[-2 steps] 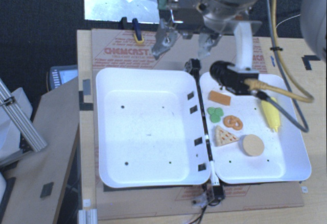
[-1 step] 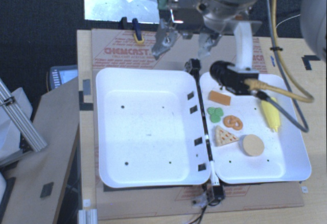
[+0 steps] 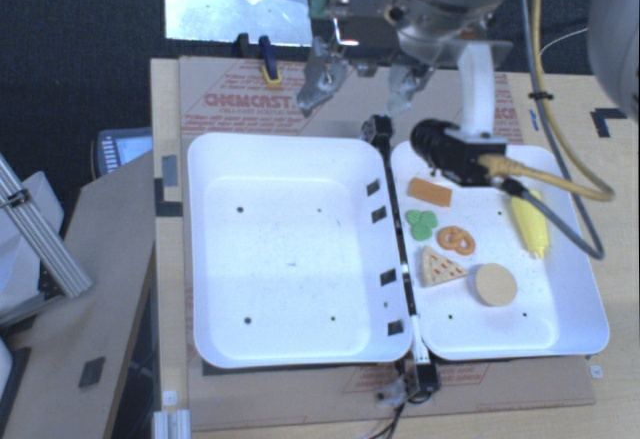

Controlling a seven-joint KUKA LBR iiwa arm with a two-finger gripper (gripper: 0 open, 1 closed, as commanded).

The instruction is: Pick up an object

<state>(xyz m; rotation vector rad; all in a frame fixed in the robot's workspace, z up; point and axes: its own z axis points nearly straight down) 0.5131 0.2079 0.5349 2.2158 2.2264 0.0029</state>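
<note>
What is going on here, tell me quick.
A KUKA arm is set to pick an object. Its gripper hangs open above the back edge of the bins, holding nothing. The right bin holds toy food: an orange block, green peas, a pretzel, a sandwich wedge, a round cookie and a corn cob.

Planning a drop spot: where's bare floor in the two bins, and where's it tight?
The left bin has bare floor wall to wall. In the right bin, free patches lie along the front wall below the round cracker and right of the corn cob. Crowded: the cluster of orange block, green piece, pretzel and sandwich wedge.
</note>
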